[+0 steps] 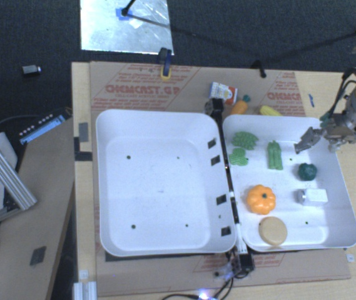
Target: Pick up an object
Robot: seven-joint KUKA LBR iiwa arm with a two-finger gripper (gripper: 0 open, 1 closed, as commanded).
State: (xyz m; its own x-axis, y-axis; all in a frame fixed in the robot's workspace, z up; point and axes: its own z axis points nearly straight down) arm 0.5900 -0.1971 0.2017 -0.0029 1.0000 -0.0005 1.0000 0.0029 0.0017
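Note:
The right bin (346, 220) holds several toy foods: a leafy green piece (244, 139), a smaller green piece (238, 159), a long green vegetable (274, 155), a dark green round item (307, 171), an orange pumpkin (261, 199), a tan round disc (273, 230) and a white and grey block (313, 196). My gripper (320, 144) hangs over the bin's upper right part, above the dark green item and to the right of the long green vegetable. Its fingers (304, 142) are spread open with nothing between them.
The left bin (112, 127) lies beside the right one, with black clips along the shared wall. Behind the bins lie a white and red packet (221, 92), an orange carrot (239, 107) and a yellow piece (269, 111). A yellow and blue clamp (164, 64) stands at the bench's back edge.

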